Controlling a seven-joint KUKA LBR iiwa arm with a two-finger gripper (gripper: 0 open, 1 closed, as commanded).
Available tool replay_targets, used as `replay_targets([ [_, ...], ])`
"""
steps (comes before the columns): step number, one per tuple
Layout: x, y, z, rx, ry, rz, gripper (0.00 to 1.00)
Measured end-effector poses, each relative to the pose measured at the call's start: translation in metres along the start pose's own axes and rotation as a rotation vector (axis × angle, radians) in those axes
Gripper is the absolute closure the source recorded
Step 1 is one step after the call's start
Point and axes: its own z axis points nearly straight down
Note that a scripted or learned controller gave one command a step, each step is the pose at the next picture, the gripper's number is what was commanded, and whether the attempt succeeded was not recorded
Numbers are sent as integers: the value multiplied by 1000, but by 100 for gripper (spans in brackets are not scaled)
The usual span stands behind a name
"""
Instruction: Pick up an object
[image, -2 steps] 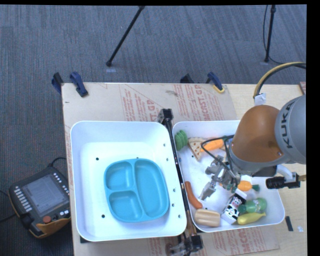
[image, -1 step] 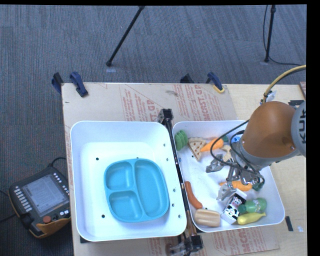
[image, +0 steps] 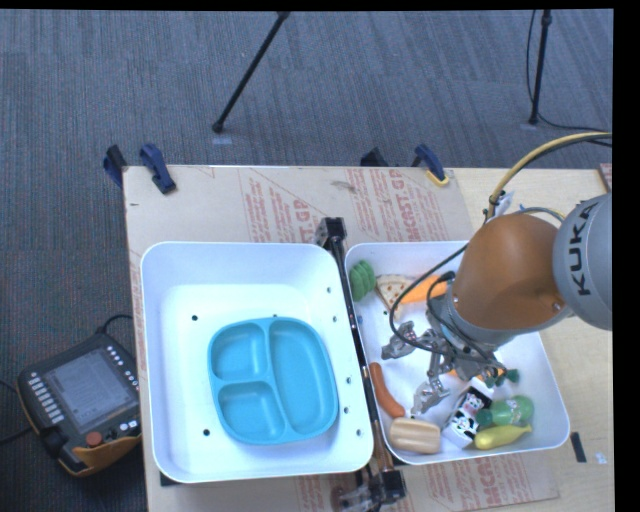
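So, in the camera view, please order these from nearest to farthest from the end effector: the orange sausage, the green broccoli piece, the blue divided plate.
Measured from the end effector:
1. Orange sausage, just to its left in the right bin.
2. Green broccoli piece, at that bin's upper left corner.
3. Blue divided plate, in the left bin.

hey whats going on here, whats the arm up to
A grey KUKA arm with an orange band reaches in from the right, and its gripper hangs over the right bin, which is full of toy food. Nothing is visibly between its fingers. Just below and around it lie a sausage, a bread roll, a small black-and-white carton, a yellow piece and a green piece. The left bin holds a blue divided plate.
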Motion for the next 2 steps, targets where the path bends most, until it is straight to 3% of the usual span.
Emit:
replay_targets([
  [1, -102, 26, -102, 2, -6, -44, 0],
  [2, -122, 31, -101, 1, -4, -432, 0],
])
